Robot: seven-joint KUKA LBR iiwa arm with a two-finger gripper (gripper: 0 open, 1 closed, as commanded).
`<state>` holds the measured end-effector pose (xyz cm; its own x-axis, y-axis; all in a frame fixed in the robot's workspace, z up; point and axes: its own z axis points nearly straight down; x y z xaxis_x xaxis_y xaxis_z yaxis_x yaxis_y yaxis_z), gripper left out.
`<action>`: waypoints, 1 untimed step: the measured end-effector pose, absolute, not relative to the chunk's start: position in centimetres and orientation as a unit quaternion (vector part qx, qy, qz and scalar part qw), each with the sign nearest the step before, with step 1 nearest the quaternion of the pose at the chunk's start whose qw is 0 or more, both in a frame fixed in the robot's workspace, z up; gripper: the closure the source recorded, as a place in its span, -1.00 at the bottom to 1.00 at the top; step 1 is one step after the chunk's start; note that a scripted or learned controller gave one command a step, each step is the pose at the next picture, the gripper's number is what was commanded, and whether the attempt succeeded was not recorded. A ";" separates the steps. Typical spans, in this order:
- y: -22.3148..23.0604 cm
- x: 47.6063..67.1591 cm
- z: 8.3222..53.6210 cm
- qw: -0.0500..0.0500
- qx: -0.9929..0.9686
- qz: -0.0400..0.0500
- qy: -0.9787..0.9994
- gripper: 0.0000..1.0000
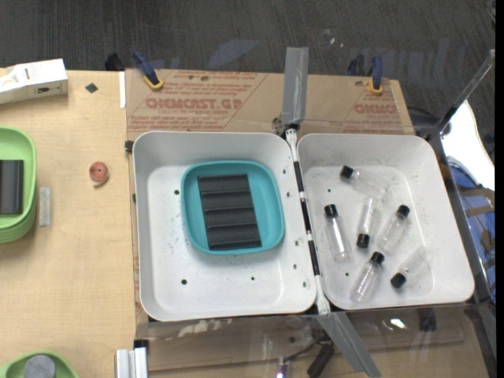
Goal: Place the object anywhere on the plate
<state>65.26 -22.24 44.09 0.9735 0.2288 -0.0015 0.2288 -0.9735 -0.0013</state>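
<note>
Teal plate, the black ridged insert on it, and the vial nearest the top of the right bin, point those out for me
teal plate [272,211]: camera view, on its bare right rim.
black ridged insert [228,211]: camera view, on its middle ridge.
topmost vial [364,180]: camera view, on its clear body, beside the black cap.

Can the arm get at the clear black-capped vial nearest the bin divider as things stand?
Probably yes: the clear black-capped vial lies flat in the right white bin, apart from the other vials, nothing over it.

wood bench [71,290] w/ two white bins [157,282] on cardboard [205,101].
</note>
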 end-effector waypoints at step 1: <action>-22.2 65.3 44.1 0.001 -0.993 0.001 -0.115 -1.00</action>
<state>65.26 -22.23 44.09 0.9735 0.2285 -0.0016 0.2285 -0.9735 -0.0012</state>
